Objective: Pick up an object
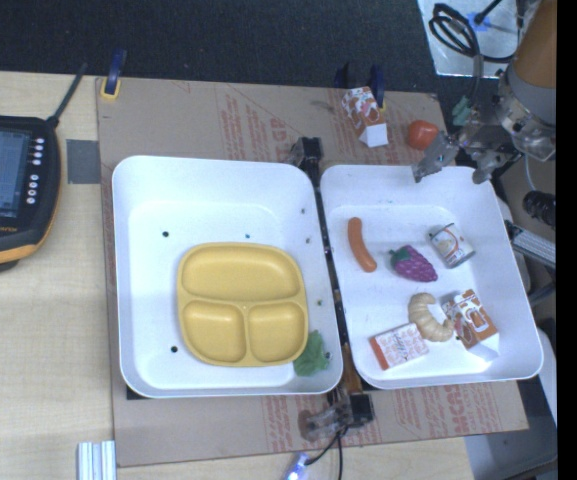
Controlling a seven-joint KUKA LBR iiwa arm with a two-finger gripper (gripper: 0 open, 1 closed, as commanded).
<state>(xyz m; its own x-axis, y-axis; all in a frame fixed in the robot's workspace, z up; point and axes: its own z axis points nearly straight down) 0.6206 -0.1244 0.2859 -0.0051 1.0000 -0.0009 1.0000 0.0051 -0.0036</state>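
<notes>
**Camera view: claw parked over far rim of right bin, nothing held**

Camera view had my claw (455, 161) hanging at the far edge of the right bin (488, 203), fingers spread apart with nothing between them. I read that as a staging pose, clear of the clutter and above the rim so I could drop onto any item.

Candidates all sat in that right bin: sausage (362, 245) near its left wall, purple grapes (413, 263) just beside it, small can (450, 245) closest to me, croissant (430, 317) touching two small cartons (400, 347) (474, 322) at the near end. The can looked the easiest reach. The croissant pile was crowded, riskier to grab.

Left bin (148, 198) held a yellow divided tray (242, 302), with what looked like a green broccoli piece (312, 356) at its corner, too blurry to be sure.

Outside the bins, a tomato (422, 133) and another carton (365, 109) lay on the brown cardboard sheet (218, 118). That sheet covered a pale wood bench (28, 368), pendant (8, 188) at its left, dark floor beyond.
</notes>
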